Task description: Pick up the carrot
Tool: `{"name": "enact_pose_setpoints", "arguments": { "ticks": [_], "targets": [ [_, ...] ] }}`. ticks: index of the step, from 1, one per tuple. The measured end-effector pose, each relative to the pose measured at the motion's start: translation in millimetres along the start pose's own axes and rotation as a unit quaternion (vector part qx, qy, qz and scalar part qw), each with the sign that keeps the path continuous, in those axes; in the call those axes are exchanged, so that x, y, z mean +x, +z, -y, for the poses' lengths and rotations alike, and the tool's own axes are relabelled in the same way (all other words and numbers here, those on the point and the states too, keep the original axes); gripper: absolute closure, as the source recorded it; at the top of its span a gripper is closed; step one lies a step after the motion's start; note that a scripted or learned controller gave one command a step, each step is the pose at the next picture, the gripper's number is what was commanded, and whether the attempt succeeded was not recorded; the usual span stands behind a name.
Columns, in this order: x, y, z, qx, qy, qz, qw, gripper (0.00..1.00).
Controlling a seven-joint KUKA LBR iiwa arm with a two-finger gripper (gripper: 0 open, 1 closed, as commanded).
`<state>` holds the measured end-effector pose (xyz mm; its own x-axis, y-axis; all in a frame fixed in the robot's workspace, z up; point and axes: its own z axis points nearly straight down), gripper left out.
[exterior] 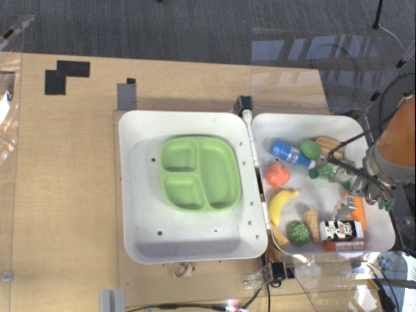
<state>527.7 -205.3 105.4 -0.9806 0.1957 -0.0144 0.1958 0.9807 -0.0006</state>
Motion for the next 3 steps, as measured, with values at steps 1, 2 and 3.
{"name": "enact_pose_setpoints", "arguments": {
  "ticks": [1, 2, 3],
  "targets": [
    [-4, 16, -2, 0.0, 0.197, 0.001, 0.9803, 0.0],
    [7, 16, 2, 0.0, 0.41, -0.001, 0.912, 0.0],
    [26, 10, 5, -0.003, 0.184, 0.014, 0.9829, 0.0]
  ]
}}
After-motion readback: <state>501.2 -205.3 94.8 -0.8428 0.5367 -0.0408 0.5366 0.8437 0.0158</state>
